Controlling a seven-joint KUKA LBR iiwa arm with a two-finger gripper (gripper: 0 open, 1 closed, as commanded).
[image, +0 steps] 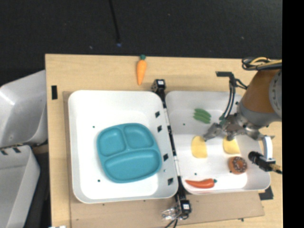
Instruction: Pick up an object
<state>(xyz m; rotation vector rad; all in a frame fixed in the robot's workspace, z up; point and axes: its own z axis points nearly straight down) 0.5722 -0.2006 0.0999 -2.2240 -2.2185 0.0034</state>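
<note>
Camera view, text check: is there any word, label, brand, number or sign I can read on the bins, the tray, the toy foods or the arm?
None can be read.
Blue divided tray: plain, no print.
Toy carrot, red chili, green pod, two yellow pieces, donut: no labels.
Orange band on the arm: no marking resolves at this sharpness.
Small black clips on the bins: too small to tell.

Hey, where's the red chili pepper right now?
The red chili pepper lies in the right-hand bin, along its near edge towards the bottom of the camera view, just below the yellow piece and left of the brown donut.
</note>
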